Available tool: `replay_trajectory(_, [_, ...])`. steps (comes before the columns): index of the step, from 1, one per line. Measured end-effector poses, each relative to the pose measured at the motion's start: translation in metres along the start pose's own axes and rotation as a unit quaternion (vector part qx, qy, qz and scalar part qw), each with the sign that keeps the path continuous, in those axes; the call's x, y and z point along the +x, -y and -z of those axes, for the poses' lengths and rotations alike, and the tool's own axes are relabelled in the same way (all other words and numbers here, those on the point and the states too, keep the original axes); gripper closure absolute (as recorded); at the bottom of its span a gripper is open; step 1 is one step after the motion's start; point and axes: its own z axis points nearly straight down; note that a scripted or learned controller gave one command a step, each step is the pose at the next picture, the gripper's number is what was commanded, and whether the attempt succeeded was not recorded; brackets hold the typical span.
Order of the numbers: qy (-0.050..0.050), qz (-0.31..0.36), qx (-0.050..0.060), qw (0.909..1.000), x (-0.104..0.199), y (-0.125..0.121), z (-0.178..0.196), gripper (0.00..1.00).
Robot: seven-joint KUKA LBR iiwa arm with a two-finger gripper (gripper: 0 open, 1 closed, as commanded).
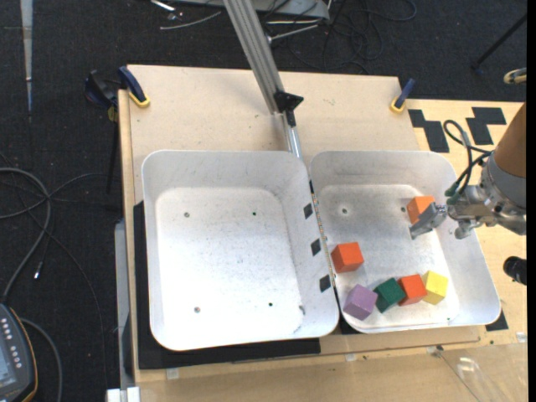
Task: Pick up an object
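Gripper [429,218] is hanging over the right bin [469,249], can't tell if fingers are open/shut. An orange block [419,206] is sitting right at its tip; whether it's gripped, can't tell either.

- Two shallow white plastic bins: the left bin [167,224] and the right bin [368,174], side by side on the bench.
- Six small cubes in all, every one in the right bin.
- Three orange cubes: one by the gripper [419,207], one mid-bin [347,256], one in the front row [412,288].
- One purple cube [360,301].
- One green cube [389,295].
- One yellow cube [435,286].
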Motion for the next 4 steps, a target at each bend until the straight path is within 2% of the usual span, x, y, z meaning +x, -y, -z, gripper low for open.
replay_trajectory(1, [0.0, -0.002, 0.004, 1.0, -0.035, 0.018, -0.079, 0.0])
replay_trajectory(2, [0.0, 0.003, -0.002, 1.0, -0.035, -0.05, -0.117, 0.0])
replay_trajectory(3, [0.0, 0.002, -0.001, 1.0, -0.036, -0.048, -0.105, 1.0])
replay_trajectory(4, [0.0, 0.002, -0.001, 1.0, -0.036, -0.048, -0.106, 0.0])
